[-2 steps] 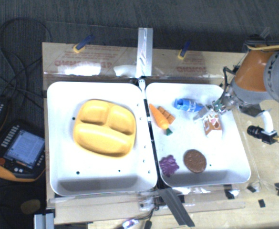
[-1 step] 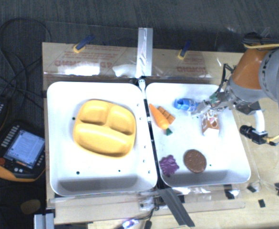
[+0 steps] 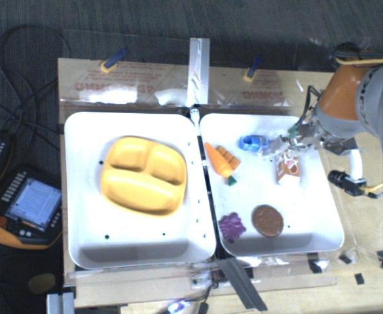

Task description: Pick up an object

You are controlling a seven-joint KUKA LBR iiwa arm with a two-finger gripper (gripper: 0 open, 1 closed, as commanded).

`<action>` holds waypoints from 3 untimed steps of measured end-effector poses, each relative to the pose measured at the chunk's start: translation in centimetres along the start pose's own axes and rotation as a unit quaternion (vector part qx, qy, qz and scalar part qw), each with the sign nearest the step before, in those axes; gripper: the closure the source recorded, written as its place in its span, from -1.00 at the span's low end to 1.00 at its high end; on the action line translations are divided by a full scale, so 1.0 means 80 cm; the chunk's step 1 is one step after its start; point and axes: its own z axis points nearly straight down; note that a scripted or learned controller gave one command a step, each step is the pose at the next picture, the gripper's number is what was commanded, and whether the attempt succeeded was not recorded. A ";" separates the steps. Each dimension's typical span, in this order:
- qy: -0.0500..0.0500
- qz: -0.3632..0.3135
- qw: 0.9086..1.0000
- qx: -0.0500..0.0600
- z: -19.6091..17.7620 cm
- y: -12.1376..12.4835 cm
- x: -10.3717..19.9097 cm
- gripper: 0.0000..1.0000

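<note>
The right bin holds several small items: an orange carrot toy near its left wall, a blue crumpled item, a brown and white packet, a round brown disc and a purple lump. My gripper hangs at the bin's upper right, just above the packet and right of the blue item. Nothing is visibly held in it. A large yellow moulded piece lies in the left bin.
The arm's grey body and orange band come in over the right bin's far right corner. A metal divider post stands behind the bins. Handheld control pendants lie on the floor at left.
</note>
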 end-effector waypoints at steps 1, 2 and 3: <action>0.007 -0.012 0.999 0.033 0.028 0.059 0.001 -1.00; 0.005 -0.048 0.999 0.015 0.023 -0.009 0.001 -1.00; 0.002 -0.041 0.999 0.022 0.013 -0.077 0.016 -1.00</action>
